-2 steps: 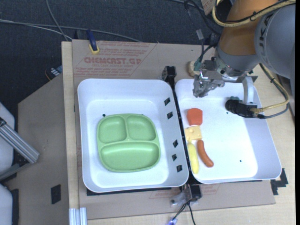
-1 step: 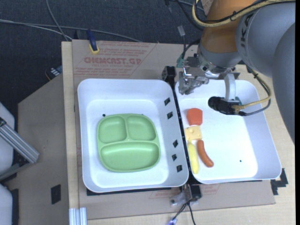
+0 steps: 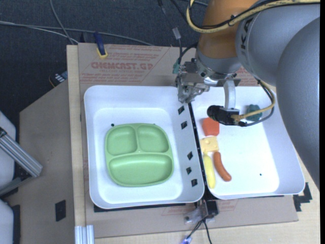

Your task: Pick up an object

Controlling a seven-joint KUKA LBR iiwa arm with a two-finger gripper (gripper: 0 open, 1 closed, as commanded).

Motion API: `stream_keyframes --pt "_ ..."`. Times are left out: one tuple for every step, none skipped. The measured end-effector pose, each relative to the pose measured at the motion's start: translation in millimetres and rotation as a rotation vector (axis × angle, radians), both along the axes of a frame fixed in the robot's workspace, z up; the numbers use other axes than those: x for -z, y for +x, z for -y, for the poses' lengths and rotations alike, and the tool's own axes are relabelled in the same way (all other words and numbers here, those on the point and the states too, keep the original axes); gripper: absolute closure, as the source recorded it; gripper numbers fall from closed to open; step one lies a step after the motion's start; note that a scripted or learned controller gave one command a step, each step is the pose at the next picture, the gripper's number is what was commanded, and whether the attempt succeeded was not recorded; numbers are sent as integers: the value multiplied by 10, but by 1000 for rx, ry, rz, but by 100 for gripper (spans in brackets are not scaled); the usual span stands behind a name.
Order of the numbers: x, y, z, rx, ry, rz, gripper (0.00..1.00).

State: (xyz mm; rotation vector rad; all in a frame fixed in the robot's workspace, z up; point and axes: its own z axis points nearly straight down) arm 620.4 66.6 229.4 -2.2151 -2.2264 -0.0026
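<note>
Toy hot dog (image 3: 222, 167), right bin (image 3: 264, 151) at 7 o'clock: seemingly light, rigid plastic; best pinched mid-length; gripper (image 3: 189, 96) state could not be told

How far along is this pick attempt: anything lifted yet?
Nothing looks lifted. The gripper sits over the divider at the bins' far edge, with no object seen in it. The orange block, yellow piece and sausage lie in the right bin. Grasping and lifting remain.

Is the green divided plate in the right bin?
No, the green divided plate lies in the left bin; the right bin holds small food-like pieces.
</note>
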Motion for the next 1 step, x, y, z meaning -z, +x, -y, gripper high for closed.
stream_keyframes --pt "0 1 28 4 -1 -1 0"
